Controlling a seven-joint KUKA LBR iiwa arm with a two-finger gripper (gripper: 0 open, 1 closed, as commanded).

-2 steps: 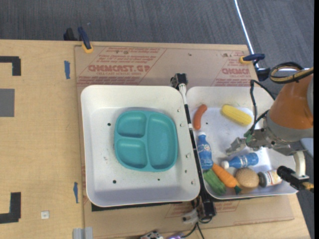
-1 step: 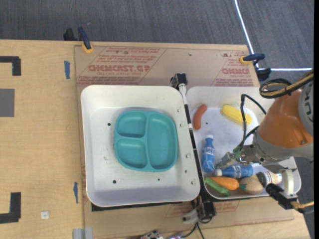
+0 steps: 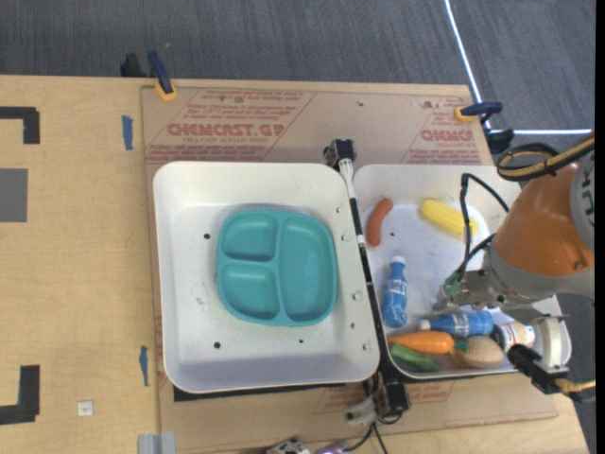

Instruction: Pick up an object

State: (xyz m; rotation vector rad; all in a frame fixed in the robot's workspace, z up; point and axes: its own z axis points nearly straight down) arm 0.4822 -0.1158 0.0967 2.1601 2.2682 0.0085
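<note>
left bin (image 3: 180,253) just has a smooth teal divided plate (image 3: 277,265) in it, while the right bin (image 3: 416,206) has the loose stuff: a glossy sausage (image 3: 378,220), a blue bottle (image 3: 395,293), a carrot (image 3: 425,343) and a bumpy yellow corn cob (image 3: 444,218). nothing's lifted yet as far as i can see, so the pick is still to do. the gripper (image 3: 465,296) sits low over the pile by a second bottle (image 3: 470,323), honestly can't tell how the jaws stand.
</note>
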